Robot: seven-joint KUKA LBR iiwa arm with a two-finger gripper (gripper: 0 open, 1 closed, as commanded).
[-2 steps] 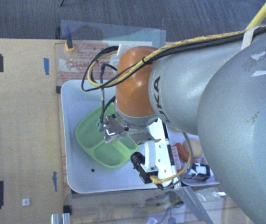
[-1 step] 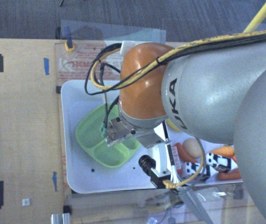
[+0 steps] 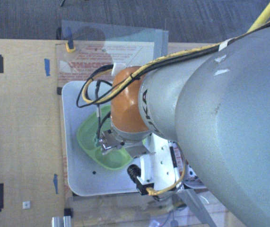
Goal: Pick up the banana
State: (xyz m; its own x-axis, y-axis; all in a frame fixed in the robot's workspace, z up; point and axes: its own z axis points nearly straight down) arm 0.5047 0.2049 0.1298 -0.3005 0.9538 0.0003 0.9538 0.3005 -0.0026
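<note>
The grey arm (image 3: 210,112) with its orange band (image 3: 127,105) hangs low over the white bin (image 3: 75,174) near the counter's (image 3: 21,136) front edge, covering part of a green bowl (image 3: 90,136); the banana's place cannot be told.

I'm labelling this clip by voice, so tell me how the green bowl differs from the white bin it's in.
The green bowl is bright lime with curved, rounded walls; the white bin is pale with a flat floor and rounded corners. The bowl is the smaller and lies inside the bin, taking up part of its floor. The arm's orange band covers much of the bowl's right side, while the bin's left and bottom edges are in plain sight. Both are open-topped containers.
</note>
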